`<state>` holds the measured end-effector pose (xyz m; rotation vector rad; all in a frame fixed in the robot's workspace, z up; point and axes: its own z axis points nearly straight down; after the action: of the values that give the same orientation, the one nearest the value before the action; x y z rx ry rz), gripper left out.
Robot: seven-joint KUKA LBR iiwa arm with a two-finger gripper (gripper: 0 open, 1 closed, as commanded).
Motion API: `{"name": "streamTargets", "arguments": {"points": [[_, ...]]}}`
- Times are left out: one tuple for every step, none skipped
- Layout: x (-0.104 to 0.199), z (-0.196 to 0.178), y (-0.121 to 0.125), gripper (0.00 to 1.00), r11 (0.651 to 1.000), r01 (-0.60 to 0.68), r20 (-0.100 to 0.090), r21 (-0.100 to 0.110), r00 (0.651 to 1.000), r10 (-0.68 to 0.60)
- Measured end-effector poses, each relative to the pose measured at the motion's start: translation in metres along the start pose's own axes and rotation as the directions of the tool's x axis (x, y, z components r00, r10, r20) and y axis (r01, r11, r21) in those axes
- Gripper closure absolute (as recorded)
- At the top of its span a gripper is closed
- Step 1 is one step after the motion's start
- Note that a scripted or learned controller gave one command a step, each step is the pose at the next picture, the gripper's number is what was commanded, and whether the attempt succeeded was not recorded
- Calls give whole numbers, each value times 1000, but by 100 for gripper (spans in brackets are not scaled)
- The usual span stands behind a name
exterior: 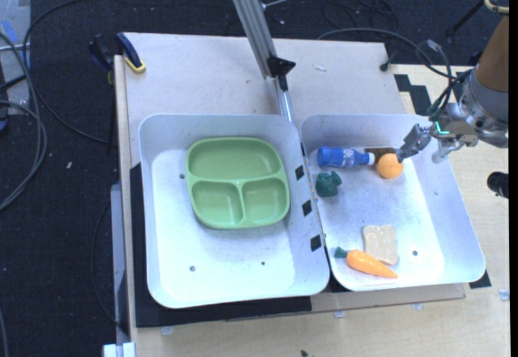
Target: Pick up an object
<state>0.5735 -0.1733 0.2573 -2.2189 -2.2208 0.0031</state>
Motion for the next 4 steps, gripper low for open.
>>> {"name": "streamTargets", "arguments": {"points": [[0,-1,1,0,1000,0,1,-3,1000,0],[0,41,0,0,1000,-1,0,0,1000,1],[-3,85,-3,0,1000,-2,0,1,1000,2],[2,138,6,0,1000,2,-1,1,1000,-2]]}}
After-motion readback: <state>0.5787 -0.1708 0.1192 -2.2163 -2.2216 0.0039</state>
